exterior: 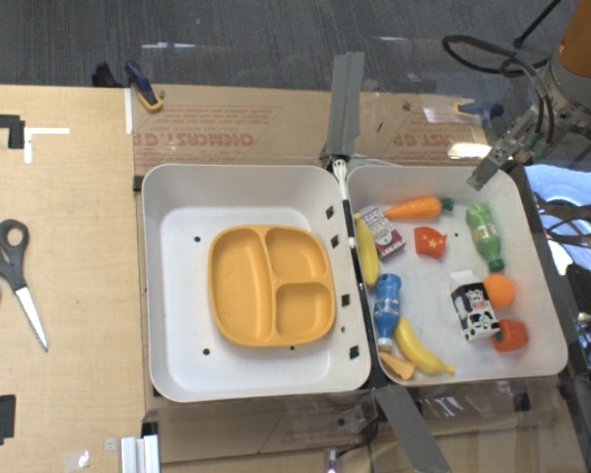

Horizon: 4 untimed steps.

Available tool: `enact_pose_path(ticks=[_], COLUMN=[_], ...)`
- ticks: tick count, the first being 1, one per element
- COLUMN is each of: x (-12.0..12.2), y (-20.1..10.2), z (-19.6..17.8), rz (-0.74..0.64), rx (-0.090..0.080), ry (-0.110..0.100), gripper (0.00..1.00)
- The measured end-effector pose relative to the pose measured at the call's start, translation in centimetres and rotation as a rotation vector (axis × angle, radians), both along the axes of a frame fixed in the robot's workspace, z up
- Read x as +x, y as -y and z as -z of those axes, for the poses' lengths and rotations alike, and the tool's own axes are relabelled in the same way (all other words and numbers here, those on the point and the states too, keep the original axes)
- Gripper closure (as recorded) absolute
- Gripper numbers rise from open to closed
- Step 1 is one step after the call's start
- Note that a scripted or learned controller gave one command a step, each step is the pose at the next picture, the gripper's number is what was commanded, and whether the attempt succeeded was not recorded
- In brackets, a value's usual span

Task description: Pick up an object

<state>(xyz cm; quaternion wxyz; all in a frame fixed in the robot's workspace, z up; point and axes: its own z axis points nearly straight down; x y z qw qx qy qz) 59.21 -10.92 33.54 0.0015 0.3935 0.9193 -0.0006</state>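
Over the right bin's far corner: the gripper hangs at the end of the arm, above the rim and clear of every toy; nothing sits between its tips, and whether they are spread or closed I cannot tell.

Right bin: holds all the candidates for picking, scattered loosely, which suits a grab from above.

Nearest targets: the carrot and the green bottle lie closest to the gripper, near the far wall; the bottle has open floor around most of it, so it looks the easier reach.

Middle of the bin: a small red piece lies apart from its neighbours; a small carton rests beside a banana along the left wall.

Near side: a blue bottle, a 2nd banana, a cow-print carton, an orange and a red toy crowd together, some touching, so a clean grip there seems harder.

Left bin: carries 1 yellow divided plate, lying flat in the middle.

Bench, left: scissors lie well apart from both bins.

Stage: judged as approach only; no toy is lifted yet.
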Motion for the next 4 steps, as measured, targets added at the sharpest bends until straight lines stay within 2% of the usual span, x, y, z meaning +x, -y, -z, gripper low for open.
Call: enact_pose_path(ticks=[1,2,3,4], x=[1.9,5.5,3.6,4.8], y=[0.0,0.0,4.5,-1.1], z=[17.6,7.6,23.4,11.0], rz=[0.219,0.149,-0.276,-0.165], rx=[0.001,0.0,-0.003,0.001], ry=[-0.003,0.001,0.013,0.003], gripper=[1.0,1.0,1.0,1.0])
